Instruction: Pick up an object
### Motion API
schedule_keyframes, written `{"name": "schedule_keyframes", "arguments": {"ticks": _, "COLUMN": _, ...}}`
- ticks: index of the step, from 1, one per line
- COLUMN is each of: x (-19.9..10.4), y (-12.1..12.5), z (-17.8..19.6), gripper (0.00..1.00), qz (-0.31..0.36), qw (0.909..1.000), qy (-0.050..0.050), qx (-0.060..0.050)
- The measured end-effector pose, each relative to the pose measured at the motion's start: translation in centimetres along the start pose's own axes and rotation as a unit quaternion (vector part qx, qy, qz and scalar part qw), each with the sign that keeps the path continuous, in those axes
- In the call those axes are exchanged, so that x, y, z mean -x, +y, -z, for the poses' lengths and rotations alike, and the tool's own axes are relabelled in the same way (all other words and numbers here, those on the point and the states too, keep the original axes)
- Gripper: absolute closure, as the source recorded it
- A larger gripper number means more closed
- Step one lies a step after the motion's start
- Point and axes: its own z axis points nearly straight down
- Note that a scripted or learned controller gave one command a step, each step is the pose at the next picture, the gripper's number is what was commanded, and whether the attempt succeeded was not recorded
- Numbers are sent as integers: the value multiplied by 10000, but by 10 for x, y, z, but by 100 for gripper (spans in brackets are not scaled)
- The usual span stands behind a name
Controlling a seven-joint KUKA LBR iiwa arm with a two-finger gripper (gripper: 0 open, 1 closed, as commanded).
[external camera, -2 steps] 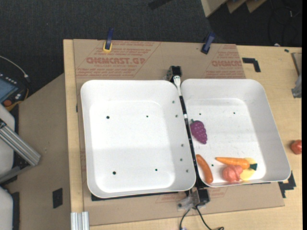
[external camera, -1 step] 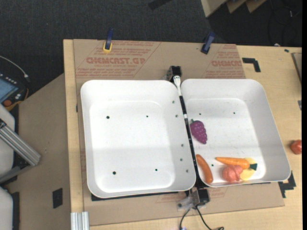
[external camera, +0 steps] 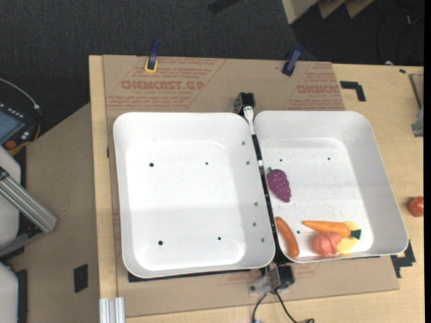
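Pink toy (external camera: 326,243) touches carrot (external camera: 327,227) in right bin (external camera: 377,180).

The setting is a robotics lab test bench: two shallow white bins (external camera: 182,133) sit on a cardboard sheet (external camera: 202,79) clamped with spring clamps (external camera: 152,58), with toy food props (external camera: 279,184), aluminium extrusion (external camera: 27,204) and dark carpet (external camera: 101,12).

Two smooth white plastic bins (external camera: 178,130) are set on matt brown cardboard (external camera: 202,79). Glossy plastic is seen on the purple grapes (external camera: 279,184) and carrot (external camera: 325,227).
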Motion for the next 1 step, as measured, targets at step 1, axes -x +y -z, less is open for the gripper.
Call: {"name": "schedule_keyframes", "arguments": {"ticks": 1, "x": -1, "y": -45, "z": 2, "gripper": 100, "qz": -16, "qw": 10000, "qy": 25, "qx": -34}}
